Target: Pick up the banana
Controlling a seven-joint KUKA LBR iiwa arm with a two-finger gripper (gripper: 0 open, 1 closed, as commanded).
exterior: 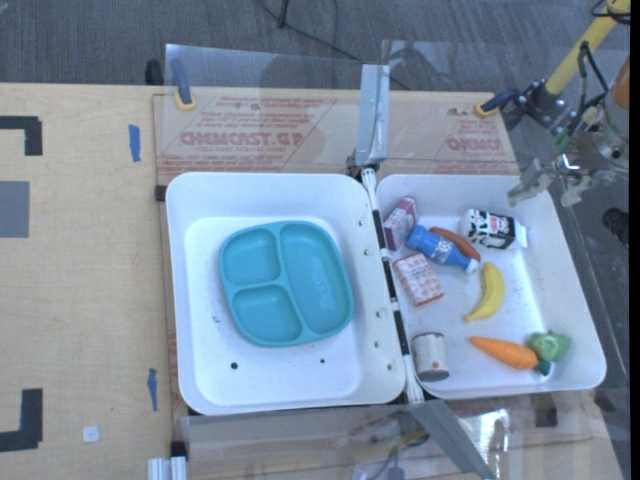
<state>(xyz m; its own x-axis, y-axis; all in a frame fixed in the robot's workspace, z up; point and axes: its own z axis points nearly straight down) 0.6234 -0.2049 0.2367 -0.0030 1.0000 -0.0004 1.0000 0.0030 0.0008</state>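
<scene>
- Nearest, in the right bin (pixel 585 363), a small metal can (pixel 431 355) stands at about 7 o'clock, and a carrot (pixel 507 353) with a green top lies at 5 o'clock.
- The banana (pixel 487 293), yellow and curved, lies just right of that bin's middle, apart from the carrot.
- At 9 o'clock lies a red-patterned packet (pixel 419 278); beyond it a blue bottle (pixel 441 247) touches an orange-red item that is hard to make out.
- Farther, a pinkish pouch (pixel 400 220) sits at 11 o'clock and a black-and-white carton (pixel 491 229) at 1 o'clock.
- The left bin (pixel 190 268) holds a smooth teal three-compartment plate (pixel 287 282).
- Farthest, the gripper (pixel 560 175) hangs over the right bin's 2 o'clock corner; its metal parts blur together, so I cannot tell how the jaws stand.
</scene>
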